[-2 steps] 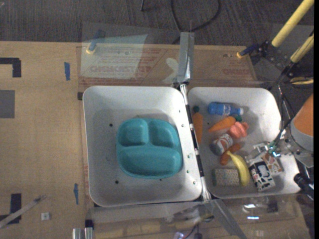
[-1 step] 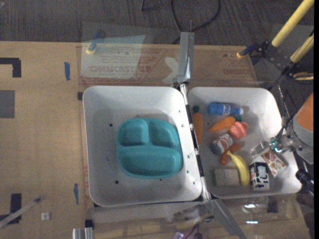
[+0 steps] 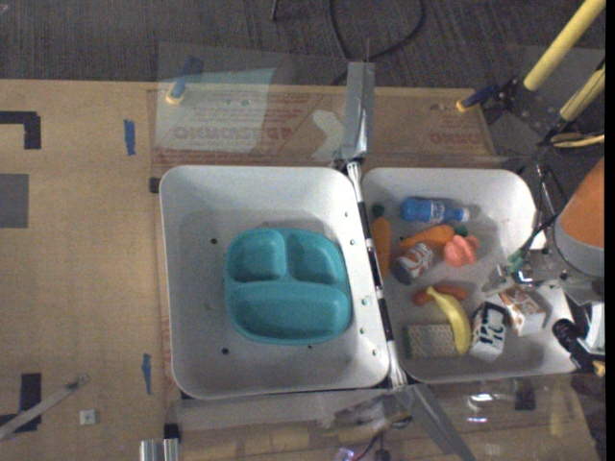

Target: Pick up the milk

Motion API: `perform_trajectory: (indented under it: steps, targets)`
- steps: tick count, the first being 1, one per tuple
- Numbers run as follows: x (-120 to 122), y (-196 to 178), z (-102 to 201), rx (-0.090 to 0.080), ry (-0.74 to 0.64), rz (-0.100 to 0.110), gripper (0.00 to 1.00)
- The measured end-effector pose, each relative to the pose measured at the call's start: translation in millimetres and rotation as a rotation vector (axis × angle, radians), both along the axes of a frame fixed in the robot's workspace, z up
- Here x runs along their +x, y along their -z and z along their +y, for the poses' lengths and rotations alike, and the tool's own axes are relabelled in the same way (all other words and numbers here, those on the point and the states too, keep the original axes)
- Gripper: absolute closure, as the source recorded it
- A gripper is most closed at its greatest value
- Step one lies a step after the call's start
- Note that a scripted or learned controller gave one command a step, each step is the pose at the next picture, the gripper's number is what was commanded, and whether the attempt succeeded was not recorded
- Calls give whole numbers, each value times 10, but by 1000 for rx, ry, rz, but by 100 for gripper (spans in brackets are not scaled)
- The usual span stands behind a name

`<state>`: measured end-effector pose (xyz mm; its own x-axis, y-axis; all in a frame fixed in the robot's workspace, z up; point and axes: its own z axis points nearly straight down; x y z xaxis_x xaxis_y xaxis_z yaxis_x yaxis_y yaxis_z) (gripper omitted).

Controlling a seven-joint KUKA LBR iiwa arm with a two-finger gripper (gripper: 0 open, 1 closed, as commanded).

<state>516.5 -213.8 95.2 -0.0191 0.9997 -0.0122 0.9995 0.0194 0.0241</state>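
The arm reached in from the right edge, its orange band showing above a grey wrist. Below and to the left of that wrist hung the gripper, pointed downward over the right side of the scene. The metal parts there blurred together against clutter.

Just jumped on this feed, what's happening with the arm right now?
The arm reaches in from the right over the right bin, its gripper low above the bin's right side. The milk carton lies just below it, beside a black-and-white carton and a banana. Nothing looks lifted yet. The left bin holds a teal tray.
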Motion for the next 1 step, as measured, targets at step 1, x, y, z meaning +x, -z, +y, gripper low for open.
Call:
perform_trajectory:
  steps: [1]
  targets:
    - [-366,-804,422,13,174,23,100]
